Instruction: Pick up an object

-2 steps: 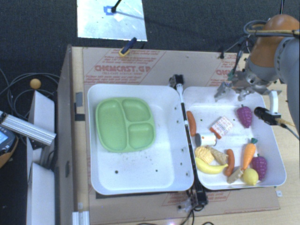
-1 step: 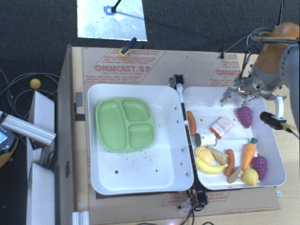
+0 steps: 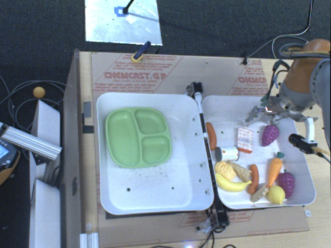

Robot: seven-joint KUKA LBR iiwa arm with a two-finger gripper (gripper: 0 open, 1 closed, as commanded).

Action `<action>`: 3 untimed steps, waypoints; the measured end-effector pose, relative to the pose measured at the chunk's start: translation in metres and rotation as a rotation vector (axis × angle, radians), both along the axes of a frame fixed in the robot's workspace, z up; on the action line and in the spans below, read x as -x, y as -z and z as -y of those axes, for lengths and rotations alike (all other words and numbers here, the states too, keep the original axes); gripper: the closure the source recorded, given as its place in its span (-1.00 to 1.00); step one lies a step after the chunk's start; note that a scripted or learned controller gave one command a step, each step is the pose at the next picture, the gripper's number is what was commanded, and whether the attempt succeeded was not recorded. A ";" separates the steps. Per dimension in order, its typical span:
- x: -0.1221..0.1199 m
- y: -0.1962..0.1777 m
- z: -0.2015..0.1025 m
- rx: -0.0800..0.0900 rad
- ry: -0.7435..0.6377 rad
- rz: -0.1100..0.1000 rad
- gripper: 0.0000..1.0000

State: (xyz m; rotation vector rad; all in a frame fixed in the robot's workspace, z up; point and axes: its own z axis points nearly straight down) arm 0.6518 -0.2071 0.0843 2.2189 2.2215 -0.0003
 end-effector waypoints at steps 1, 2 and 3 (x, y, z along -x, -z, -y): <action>0.018 -0.001 -0.005 0.000 0.000 0.001 -1.00; 0.042 -0.001 -0.008 0.000 0.000 0.001 -1.00; 0.068 0.000 0.000 -0.001 0.000 0.000 -1.00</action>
